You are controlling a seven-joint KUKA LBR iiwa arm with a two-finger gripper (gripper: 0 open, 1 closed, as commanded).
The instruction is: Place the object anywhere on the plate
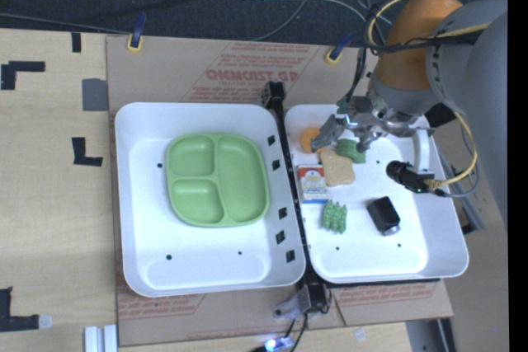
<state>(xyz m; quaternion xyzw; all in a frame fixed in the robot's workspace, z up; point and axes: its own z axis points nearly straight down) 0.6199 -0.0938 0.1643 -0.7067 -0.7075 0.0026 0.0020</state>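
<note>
Nearest the camera, at the bottom of the view, the wooden counter [49,260] carries a sheet of brown cardboard [239,70] under two shallow white bins. The left white bin [140,260] holds the pale green divided plastic plate [219,179], which sits a little toward twelve o'clock of the bin's middle with nothing on it.

In the right white bin [412,255], the small objects lie in a cluster. Toward six o'clock are a green bumpy toy [334,216] and a black block [383,214]; just above them are a small red-and-white carton [312,181] and a tan bread-like slab [337,167]. Farther back — toward twelve o'clock — an orange round piece [309,138] and a green leafy piece [352,149] sit under the arm.

The end effector [351,128] hovers over that far cluster; I cannot tell whether it is open or closed, and nothing is visibly gripped.

My judgement: this is the picking step — the object remains in the right bin. Next comes a secure grasp, a lift, then travel toward nine o'clock to the plate.
</note>
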